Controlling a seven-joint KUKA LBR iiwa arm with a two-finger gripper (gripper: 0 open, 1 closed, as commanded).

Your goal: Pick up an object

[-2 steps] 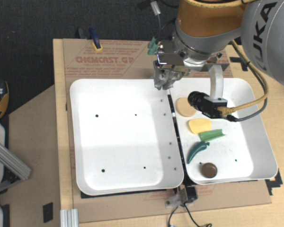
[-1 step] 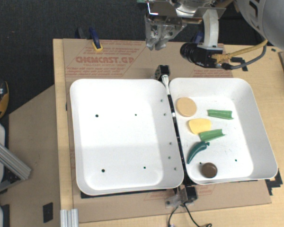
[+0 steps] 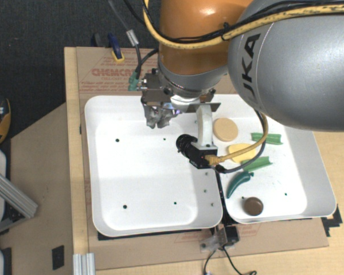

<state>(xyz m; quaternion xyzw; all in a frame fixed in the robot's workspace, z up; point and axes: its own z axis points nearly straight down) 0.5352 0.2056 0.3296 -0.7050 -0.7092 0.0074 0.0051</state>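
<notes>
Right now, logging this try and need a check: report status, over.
Gripper above left bin, far side, no object seen held. Tan disc, green pieces, brown puck lie in right bin. Bin rims between gripper and them.

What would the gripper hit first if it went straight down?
Most likely the bare floor of the left bin near its back wall; no object seems to lie under the gripper, though depth is unclear.
</notes>
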